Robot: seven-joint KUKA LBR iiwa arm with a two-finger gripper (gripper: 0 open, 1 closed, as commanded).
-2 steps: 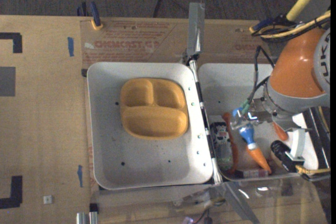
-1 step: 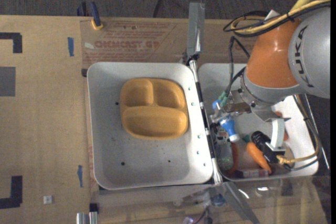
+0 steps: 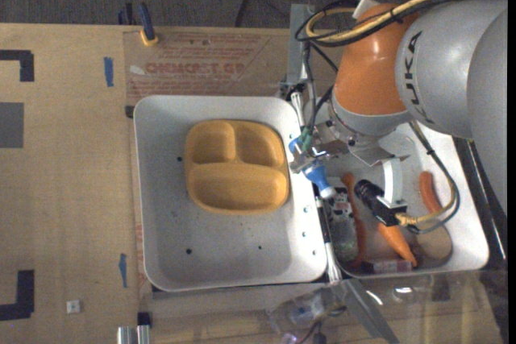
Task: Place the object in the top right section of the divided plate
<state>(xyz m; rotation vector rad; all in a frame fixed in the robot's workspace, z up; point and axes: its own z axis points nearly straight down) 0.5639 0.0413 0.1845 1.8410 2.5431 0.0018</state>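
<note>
The yellow divided plate [image 3: 236, 165] lies in the left bin [image 3: 161, 197], with two small sections on its far side and one large section nearer. My gripper [image 3: 307, 155] hangs over the wall between the two bins, just right of the plate's top right section [image 3: 262, 142]. A slim blue thing with a white tip [image 3: 320, 177] sticks out from under the gripper toward the right bin. Whether it is gripped or lying below is hidden by the wrist.
The right bin [image 3: 472, 254] holds an orange carrot [image 3: 397, 242], an orange sausage-like piece [image 3: 428, 191], a thin orange stick [image 3: 349, 183], a dark green object [image 3: 345, 234] and a red flat piece [image 3: 387, 265]. The arm covers the bin's far half.
</note>
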